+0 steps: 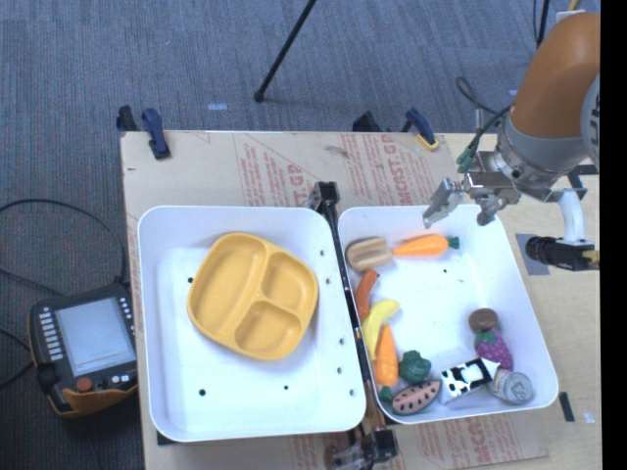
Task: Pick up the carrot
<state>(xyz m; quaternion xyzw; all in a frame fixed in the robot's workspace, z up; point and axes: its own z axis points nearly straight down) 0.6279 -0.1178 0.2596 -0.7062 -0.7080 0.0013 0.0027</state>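
Your gripper (464,201) hangs above the far right corner of the right bin (519,272), its jaws spread apart and holding nothing. The carrot (423,247) lies on its side near the bin's far wall, just below the gripper, green stem end pointing right. Its left tip touches a bread roll (366,254). Along the bin's left wall you have a red sausage (365,292), a banana (377,323) and a second carrot (386,356). Broccoli (414,367), a watermelon slice (416,398), grapes (493,348) and a can (511,388) crowd the near wall. The left bin (171,380) holds a yellow divided plate (254,296).
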